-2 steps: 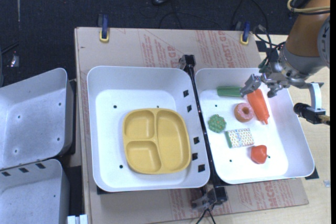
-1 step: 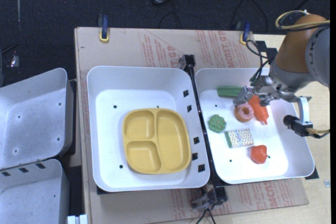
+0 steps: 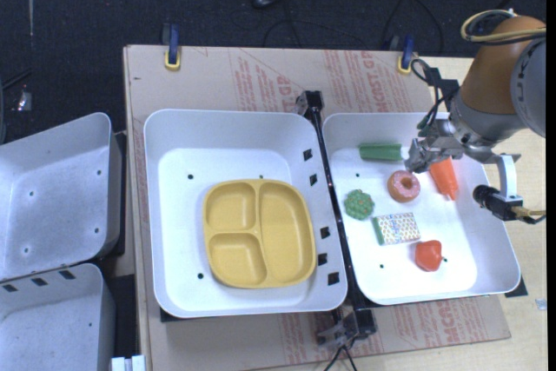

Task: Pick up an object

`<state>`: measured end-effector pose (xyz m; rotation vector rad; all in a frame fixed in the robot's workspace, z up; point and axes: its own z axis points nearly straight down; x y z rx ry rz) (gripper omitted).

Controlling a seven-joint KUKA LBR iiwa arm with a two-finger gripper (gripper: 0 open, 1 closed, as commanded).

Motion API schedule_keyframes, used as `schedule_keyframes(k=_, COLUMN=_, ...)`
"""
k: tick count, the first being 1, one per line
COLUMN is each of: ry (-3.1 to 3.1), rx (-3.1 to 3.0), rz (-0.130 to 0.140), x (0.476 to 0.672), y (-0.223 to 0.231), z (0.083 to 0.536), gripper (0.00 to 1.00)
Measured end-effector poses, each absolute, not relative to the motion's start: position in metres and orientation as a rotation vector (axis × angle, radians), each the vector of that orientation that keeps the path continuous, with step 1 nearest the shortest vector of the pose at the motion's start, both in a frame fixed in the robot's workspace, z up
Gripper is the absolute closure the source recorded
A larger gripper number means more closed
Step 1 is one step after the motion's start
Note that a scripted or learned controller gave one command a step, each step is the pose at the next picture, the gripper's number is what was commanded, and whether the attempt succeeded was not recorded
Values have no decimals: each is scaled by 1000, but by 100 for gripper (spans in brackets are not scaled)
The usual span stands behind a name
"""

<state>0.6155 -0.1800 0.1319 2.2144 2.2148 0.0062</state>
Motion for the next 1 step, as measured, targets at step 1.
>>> schedule_keyframes(k=1, ry=2219, rx=2216, rz=4, x=620, y=-185, z=177, gripper=100)
